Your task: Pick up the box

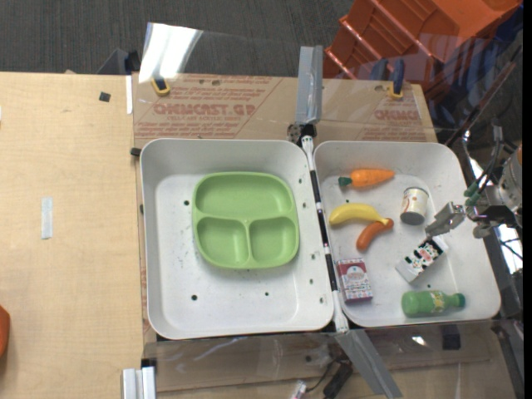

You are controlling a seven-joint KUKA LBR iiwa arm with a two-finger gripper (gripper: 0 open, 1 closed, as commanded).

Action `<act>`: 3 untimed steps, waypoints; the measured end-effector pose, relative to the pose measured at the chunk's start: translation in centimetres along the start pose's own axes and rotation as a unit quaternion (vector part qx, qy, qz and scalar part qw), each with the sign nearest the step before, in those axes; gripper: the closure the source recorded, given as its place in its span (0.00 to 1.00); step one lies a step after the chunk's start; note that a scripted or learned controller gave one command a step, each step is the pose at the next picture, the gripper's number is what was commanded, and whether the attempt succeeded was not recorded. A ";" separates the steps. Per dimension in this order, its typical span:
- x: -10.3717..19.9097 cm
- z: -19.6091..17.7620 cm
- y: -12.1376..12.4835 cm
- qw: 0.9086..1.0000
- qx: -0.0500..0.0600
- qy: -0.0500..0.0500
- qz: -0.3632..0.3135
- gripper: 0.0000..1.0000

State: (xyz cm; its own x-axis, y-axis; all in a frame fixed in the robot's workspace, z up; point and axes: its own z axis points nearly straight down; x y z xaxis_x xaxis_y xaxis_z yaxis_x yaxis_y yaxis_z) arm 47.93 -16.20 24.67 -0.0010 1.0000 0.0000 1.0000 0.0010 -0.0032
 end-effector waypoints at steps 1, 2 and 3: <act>-2.4 6.7 4.6 1.000 0.000 0.000 0.012 0.00; -0.7 15.5 9.6 0.999 -0.001 0.000 0.038 0.00; -3.5 15.5 13.3 0.999 -0.001 -0.001 0.041 0.00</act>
State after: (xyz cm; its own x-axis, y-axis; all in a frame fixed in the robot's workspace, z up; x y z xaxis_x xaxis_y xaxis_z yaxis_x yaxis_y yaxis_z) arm 61.21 -19.69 9.14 0.0800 0.9968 -0.0012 0.9968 -0.0800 -0.0006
